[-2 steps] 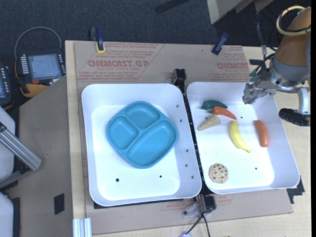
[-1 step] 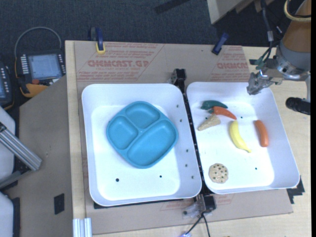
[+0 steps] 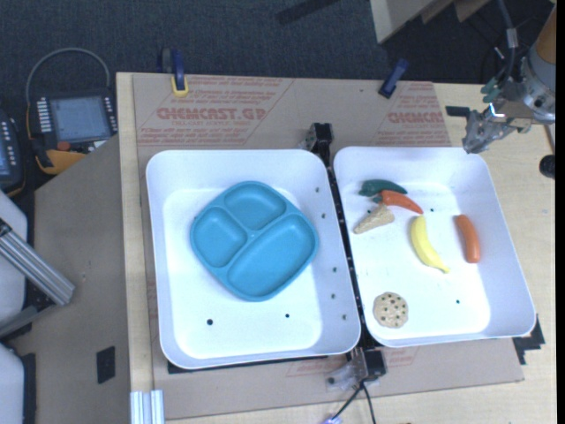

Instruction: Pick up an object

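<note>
The counter [image 3: 132,148] carried two white bins side by side. The left bin [image 3: 177,316] held a blue divided plate [image 3: 254,238]; the right bin [image 3: 503,299] held everything I could pick: a banana [image 3: 427,243] near the middle, a sausage [image 3: 468,238] well to its right, a carrot [image 3: 402,202] with a dark green piece [image 3: 382,186] touching it near the far left corner, a pale wedge [image 3: 373,221] just below those, and a cookie [image 3: 390,309] alone at the near side.

My jaws [image 3: 484,135] hung over the counter just past the far right corner of the right bin, holding nothing, apart from every item. To do this step well, I judged the banana or the sausage the best target: each lay clear of its neighbours, so I could drop straight down and close across the narrow width. The carrot cluster looked risky, since closing there might have nudged the pieces together. The flat cookie seemed hard to get under.

My jaws were small and blurred against the counter, so I could not tell whether they stood open or closed. What the green piece and the pale wedge were stayed unclear.
</note>
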Motion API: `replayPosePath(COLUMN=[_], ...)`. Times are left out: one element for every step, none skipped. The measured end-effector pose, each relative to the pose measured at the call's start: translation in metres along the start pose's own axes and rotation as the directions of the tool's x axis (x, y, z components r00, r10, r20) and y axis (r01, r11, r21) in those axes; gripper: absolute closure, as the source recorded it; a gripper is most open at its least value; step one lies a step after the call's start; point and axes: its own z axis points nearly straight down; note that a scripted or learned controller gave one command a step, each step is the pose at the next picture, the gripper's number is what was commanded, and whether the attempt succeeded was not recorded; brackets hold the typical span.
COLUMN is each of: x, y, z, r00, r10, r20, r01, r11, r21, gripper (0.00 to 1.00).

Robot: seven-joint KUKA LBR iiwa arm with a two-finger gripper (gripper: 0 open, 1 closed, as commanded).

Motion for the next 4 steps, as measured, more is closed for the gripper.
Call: replayPosePath(x=[0.048, 0.095, 0.149, 0.213], y=[0.002, 0.003, -0.002, -0.01], z=[0.012, 0.012, 0.03, 0.035], r00=[1.0, 1.0, 1.0, 1.0], r10=[-0.005, -0.006, -0.006, -0.007], r20=[-0.006, -0.006, -0.006, -0.007], r01=[0.005, 0.006, 0.006, 0.007], r11=[1.0, 1.0, 1.0, 1.0], r21=[0.011, 0.011, 0.013, 0.012], gripper=[1.0, 1.0, 1.0, 1.0])
